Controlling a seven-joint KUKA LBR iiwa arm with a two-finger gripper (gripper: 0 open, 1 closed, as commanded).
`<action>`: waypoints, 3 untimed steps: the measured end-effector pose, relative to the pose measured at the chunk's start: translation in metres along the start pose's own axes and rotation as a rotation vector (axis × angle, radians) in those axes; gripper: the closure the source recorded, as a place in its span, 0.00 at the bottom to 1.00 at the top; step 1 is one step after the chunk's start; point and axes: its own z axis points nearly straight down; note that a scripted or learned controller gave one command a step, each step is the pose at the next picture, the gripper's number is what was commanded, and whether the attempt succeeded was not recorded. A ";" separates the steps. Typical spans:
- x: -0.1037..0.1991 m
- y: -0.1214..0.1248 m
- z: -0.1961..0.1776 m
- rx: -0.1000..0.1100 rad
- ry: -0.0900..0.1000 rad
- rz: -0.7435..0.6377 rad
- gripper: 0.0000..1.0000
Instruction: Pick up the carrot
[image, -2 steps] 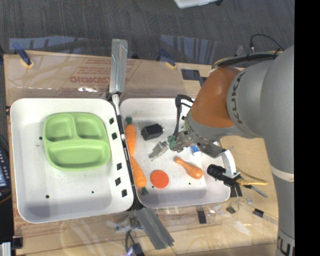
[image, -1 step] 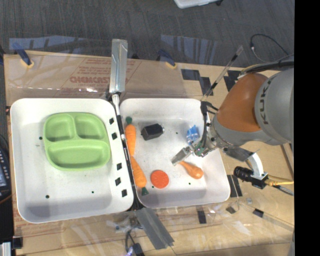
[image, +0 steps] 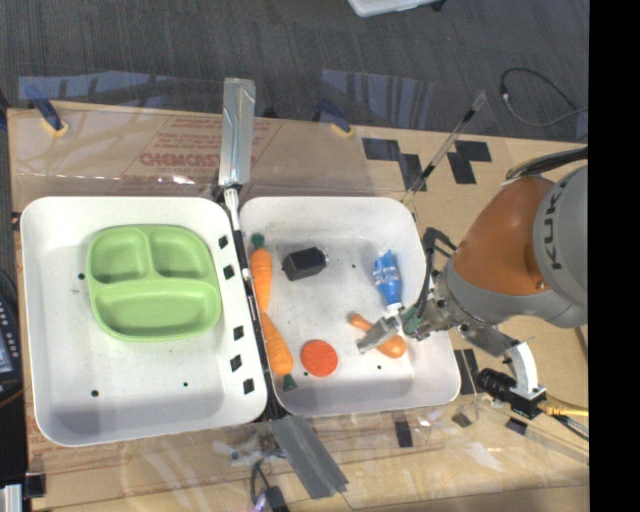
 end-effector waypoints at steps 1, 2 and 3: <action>-0.030 0.046 0.074 -0.005 0.002 0.054 0.00; 0.059 0.054 0.076 0.000 0.001 0.129 0.00; 0.106 0.030 -0.026 -0.004 -0.001 0.065 0.00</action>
